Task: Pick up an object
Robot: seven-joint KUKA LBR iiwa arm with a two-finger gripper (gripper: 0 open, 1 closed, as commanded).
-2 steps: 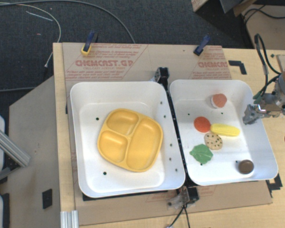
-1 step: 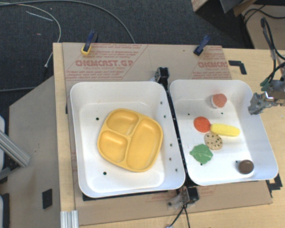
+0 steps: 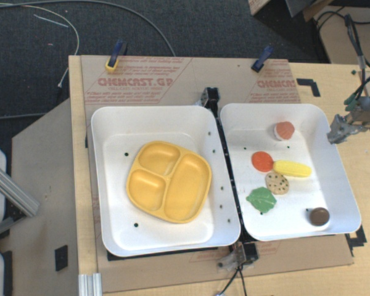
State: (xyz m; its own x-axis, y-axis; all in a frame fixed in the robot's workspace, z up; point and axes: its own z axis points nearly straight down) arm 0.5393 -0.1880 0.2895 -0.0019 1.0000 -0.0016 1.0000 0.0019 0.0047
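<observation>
The right white bin (image 3: 339,171) holds several small toy foods. A pink-red round piece (image 3: 284,129) lies near its far side. An orange-red disc (image 3: 263,161) sits beside a yellow oblong piece (image 3: 292,168). In front of them lie a speckled cookie (image 3: 276,182) and a green leafy piece (image 3: 261,200). A brown ball (image 3: 319,216) rests in the near right corner. My gripper (image 3: 340,129) hovers at the bin's far right rim, apart from every object, with nothing visibly in it.
The left white bin (image 3: 111,165) carries a yellow divided plate (image 3: 169,180). Blue clamps (image 3: 115,55) (image 3: 262,58) pin the cardboard at the back. Black brackets (image 3: 210,96) join the bins in the middle. Cables hang at the right edge (image 3: 357,54).
</observation>
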